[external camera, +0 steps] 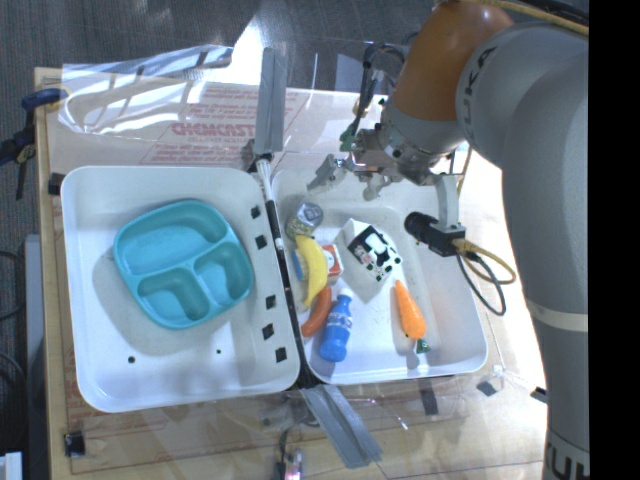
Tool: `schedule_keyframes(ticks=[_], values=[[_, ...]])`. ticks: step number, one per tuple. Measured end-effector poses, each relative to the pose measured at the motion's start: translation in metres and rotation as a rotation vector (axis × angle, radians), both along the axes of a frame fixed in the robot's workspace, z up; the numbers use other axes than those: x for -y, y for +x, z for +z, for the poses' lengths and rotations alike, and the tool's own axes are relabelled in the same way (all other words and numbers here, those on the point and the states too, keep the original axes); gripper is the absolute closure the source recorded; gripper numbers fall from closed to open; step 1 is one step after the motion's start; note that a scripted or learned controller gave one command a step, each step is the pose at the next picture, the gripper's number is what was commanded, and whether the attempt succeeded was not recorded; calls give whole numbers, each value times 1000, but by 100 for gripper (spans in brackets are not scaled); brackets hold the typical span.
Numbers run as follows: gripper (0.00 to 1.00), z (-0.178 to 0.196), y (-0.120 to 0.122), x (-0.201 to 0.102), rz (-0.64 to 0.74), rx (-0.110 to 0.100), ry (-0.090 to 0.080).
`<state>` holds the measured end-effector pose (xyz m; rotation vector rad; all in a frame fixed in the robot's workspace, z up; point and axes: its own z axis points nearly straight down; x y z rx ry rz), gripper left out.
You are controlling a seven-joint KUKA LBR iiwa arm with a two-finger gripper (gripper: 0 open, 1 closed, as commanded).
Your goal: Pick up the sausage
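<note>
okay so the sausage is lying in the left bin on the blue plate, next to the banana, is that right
Not quite. The camera view shows the sausage in the right bin, lying on the bin floor next to the banana, not in the left bin. The blue plate sits apart in the left bin.

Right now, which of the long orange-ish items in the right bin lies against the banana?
The sausage, reddish-orange, tucked under the banana's lower end beside the blue bottle. The carrot lies apart, further right.

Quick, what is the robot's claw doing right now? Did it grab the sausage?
Gripper: up over the right bin's far end; open or shut cannot be told. The sausage lies in that bin, by the banana.
</note>
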<state>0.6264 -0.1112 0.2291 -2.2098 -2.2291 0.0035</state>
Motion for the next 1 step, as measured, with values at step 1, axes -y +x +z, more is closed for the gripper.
schedule_keyframes(ticks=[1], values=[[0,-86,18,66,17,-1,-1]])
